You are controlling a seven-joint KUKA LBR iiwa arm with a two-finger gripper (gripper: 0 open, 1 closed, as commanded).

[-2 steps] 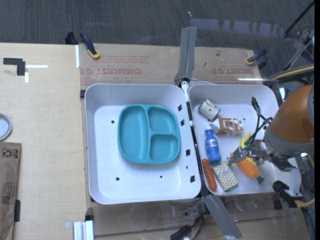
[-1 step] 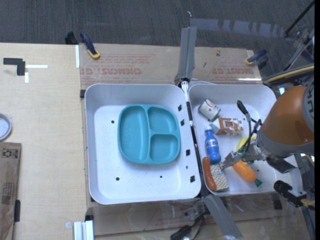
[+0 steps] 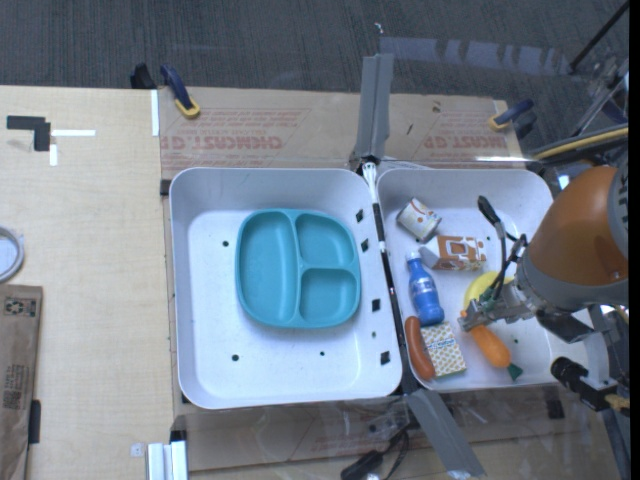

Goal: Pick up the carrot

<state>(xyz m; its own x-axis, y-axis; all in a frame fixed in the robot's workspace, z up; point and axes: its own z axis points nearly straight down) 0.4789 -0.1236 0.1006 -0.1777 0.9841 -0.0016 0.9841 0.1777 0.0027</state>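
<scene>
Carrot (image 3: 492, 349) lies in the right bin (image 3: 533, 183), near its front edge, beside a cracker packet (image 3: 442, 350) and a hotdog (image 3: 418, 347). Gripper (image 3: 484, 313) hangs just above the carrot; I cannot tell how it stands. Left bin (image 3: 200, 368) holds a teal tray (image 3: 298, 268).

Left bin (image 3: 200, 298): holds teal divided plate (image 3: 298, 268)
Right bin (image 3: 450, 180): carrot (image 3: 492, 348), blue bottle (image 3: 424, 290), clutter
Gripper (image 3: 480, 315): just above carrot

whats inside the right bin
The right bin holds a carrot, blue bottle, hot dog, cracker packet, brown carton, small cup and something yellow. The arm covers its right side.
</scene>
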